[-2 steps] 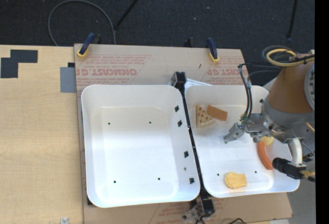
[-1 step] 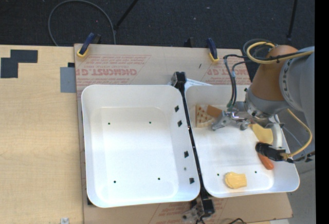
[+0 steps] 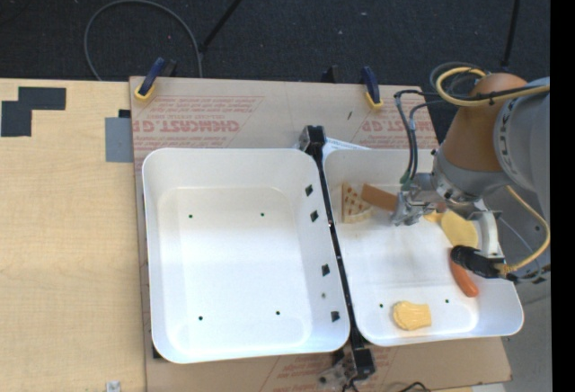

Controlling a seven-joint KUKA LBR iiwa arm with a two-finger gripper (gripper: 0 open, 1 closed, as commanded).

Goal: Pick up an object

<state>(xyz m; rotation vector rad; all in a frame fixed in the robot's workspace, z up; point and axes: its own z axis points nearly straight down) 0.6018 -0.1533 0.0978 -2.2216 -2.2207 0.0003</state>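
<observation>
Arm (image 3: 490,134): grey w/ orange band, comes in from right edge, partly cut off there; bulk of it covers the right bin's upper-right corner.
Gripper (image 3: 406,212): low inside right bin, upper-middle area; small, dark, blurred. Can't tell how it's set or if anything is pinched in it.
Brown block (image 3: 378,198): short brown stick-like piece just left of gripper, its right end meets or goes under the gripper; contact vs. overlap unclear.
Wedge (image 3: 354,203): tan/cream wedge, maybe toy pizza or cake slice, against the bin's left wall, touching the brown block's left end.
Yellow piece (image 3: 458,227): flat yellow shape right of gripper, upper part hidden by arm & cables; can't ID.
Orange item (image 3: 465,280): carrot-like, near right wall, top end covered by a black cable fitting.
Yellow lump (image 3: 411,316): rounded, near front edge of right bin, well apart from the rest, fully visible.
Right bin (image 3: 386,264): white, shallow; far corner hidden by arm.
Left bin (image 3: 234,246): white, beside right bin, sharing the middle divider.
Bench (image 3: 63,228): light wood at left; cardboard sheet under bins, held by 2 clamps at back edge.
</observation>
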